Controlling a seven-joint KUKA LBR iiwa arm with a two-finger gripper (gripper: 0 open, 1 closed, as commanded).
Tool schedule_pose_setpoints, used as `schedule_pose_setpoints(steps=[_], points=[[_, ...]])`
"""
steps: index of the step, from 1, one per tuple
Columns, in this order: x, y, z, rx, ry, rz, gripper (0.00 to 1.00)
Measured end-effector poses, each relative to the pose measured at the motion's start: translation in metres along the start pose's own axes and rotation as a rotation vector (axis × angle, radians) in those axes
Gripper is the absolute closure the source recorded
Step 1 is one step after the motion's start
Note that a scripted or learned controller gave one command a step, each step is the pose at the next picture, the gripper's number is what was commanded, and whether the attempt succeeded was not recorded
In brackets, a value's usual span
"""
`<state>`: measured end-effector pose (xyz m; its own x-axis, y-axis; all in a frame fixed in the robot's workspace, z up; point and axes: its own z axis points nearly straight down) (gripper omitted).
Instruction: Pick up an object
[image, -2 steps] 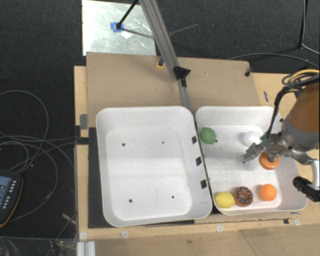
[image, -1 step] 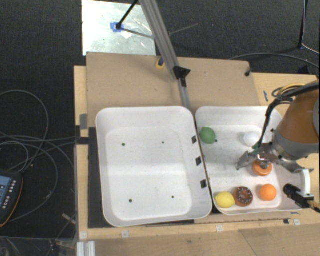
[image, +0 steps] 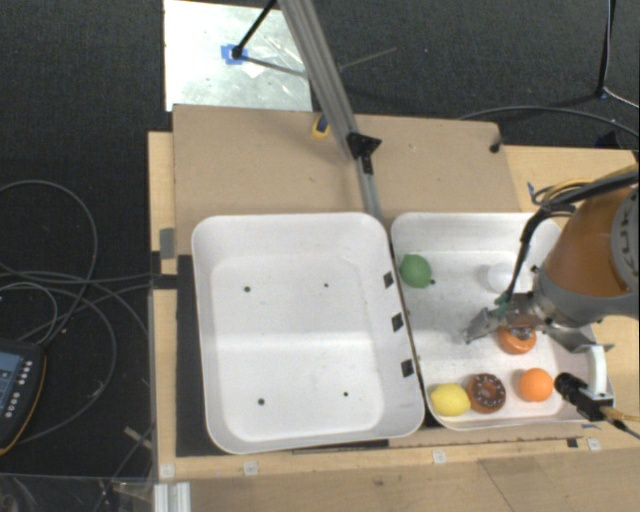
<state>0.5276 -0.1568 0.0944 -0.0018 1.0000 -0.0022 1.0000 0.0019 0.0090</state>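
A light brown wooden worktop (image: 260, 160) sits on dark grey carpet (image: 80, 110). On the worktop, two shallow white plastic bins lie side by side, touching along their inner edges; the left bin (image: 300, 330) shows a few small dark dots on its floor, and the right bin (image: 455, 270) lies against it. A slim grey metal pole (image: 335, 95) slants across the worktop's far edge towards the bins. Black cables (image: 60, 290) loop over the carpet at left, near a dark handheld control pad (image: 15, 385). A pale floor patch (image: 235, 50) carries a scrap of blue tape (image: 232, 54).

Grey arm (image: 620, 245), orange band (image: 585, 255)
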Motion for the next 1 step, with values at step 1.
schedule_pose_setpoints(steps=[1], points=[[-0.0014,0.0017,-0.0125,-0.006,-0.003,0.001,1.0]])
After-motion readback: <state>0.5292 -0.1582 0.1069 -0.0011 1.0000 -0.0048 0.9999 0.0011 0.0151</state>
